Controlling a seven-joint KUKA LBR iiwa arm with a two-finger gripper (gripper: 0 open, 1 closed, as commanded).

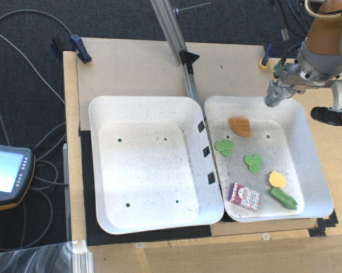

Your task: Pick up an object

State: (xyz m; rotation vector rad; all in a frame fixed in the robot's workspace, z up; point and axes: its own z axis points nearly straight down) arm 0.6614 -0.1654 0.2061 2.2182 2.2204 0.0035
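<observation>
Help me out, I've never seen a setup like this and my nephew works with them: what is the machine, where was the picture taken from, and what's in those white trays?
It is a robot arm, grey with an orange band, reaching in from the right. Its hand hangs over the far rim of the right bin; nothing can be seen held in it. One fixed camera looks down on the bench at a slant. The right bin holds an orange piece, two green leafy shapes, a yellow piece, a long green piece and a small red-and-white packet. The left bin sits beside it.
</observation>
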